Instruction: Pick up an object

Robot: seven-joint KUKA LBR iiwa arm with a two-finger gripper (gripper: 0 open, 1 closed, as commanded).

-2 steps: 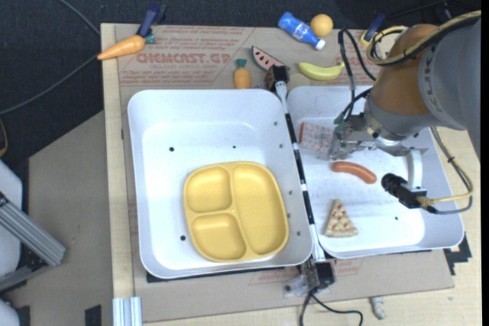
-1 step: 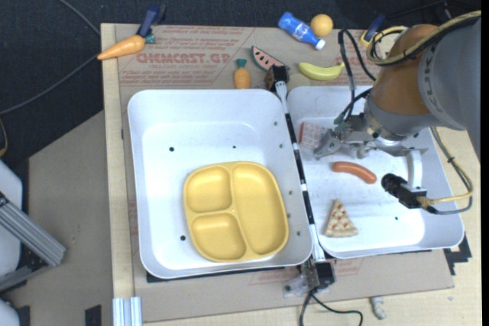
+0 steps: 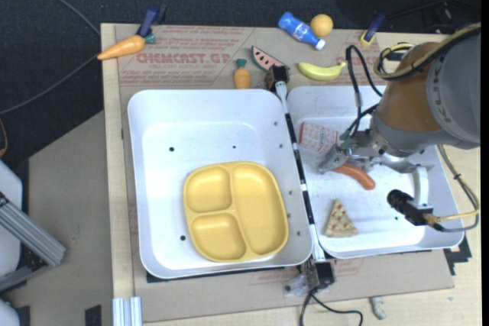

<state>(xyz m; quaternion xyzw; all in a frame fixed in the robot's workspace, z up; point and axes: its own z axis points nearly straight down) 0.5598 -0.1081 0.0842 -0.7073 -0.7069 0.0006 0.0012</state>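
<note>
Metal fingers [image 3: 333, 160] of the gripper [image 3: 338, 162] sit low in the right bin [image 3: 397, 240], touching a glossy orange sausage [image 3: 357, 176]; whether they are apart is unclear.

Two white bins [image 3: 153, 126] — one yellow tray [image 3: 235, 210], one pizza slice [image 3: 340, 220], one sausage [image 3: 357, 176].
</note>
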